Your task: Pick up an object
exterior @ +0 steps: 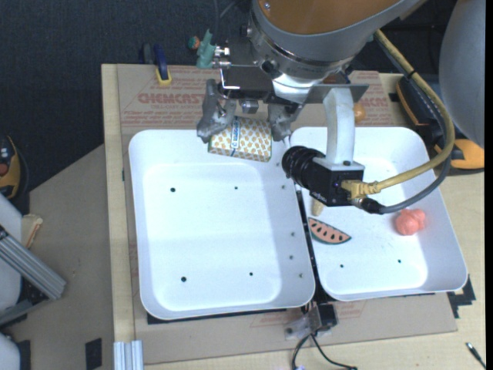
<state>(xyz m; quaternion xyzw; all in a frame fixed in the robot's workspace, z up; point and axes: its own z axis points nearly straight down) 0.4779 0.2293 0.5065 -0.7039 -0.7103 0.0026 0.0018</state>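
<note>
My gripper (pixel 245 128) hangs over the back edge of the left bin (pixel 216 237). A small packet (pixel 243 140) with a yellow and white pattern and a blue mark sits between the two grey fingers (pixel 212 122), which close on its sides. The packet looks lifted slightly off the bin floor. In the right bin (pixel 385 272) lie a watermelon-slice toy (pixel 330 232) near the left wall and a pink lumpy object (pixel 410 222) towards the right.
A black device (pixel 317 177) on a white bracket, with a yellow cable (pixel 400 177), hangs from the arm over the right bin's left half. A small orange thing (pixel 358 112) peeks out behind the bracket. Clamps (pixel 162 64) stand at the bench's back edge.
</note>
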